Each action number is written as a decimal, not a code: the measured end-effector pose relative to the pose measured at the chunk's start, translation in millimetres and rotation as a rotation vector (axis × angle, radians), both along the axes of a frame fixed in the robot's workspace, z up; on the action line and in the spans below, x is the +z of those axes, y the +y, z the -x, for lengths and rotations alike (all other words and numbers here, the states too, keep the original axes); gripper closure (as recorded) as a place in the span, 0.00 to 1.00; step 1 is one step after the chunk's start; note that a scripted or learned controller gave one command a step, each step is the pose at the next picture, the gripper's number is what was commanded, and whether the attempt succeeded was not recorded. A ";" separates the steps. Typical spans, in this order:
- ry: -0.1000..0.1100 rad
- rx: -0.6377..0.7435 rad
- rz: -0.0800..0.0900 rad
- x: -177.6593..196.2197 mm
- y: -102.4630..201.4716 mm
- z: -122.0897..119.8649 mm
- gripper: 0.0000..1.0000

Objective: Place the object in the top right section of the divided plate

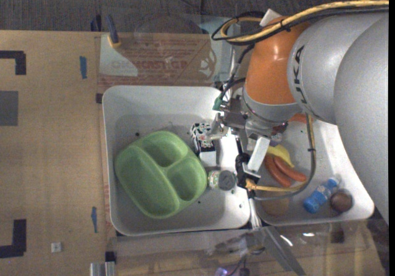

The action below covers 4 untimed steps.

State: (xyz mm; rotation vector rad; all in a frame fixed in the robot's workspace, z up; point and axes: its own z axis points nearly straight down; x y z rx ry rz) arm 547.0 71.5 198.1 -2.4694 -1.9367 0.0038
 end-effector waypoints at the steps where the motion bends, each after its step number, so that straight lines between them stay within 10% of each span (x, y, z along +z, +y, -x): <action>1: -0.001 -0.001 0.000 9.5 -0.8 -0.7 1.00; 2: 0.000 -0.001 0.000 9.5 -0.8 -0.7 0.00; 3: -0.002 -0.002 -0.001 19.8 -1.8 -1.7 1.00; 4: -0.002 -0.002 -0.001 19.8 -1.8 -1.7 0.00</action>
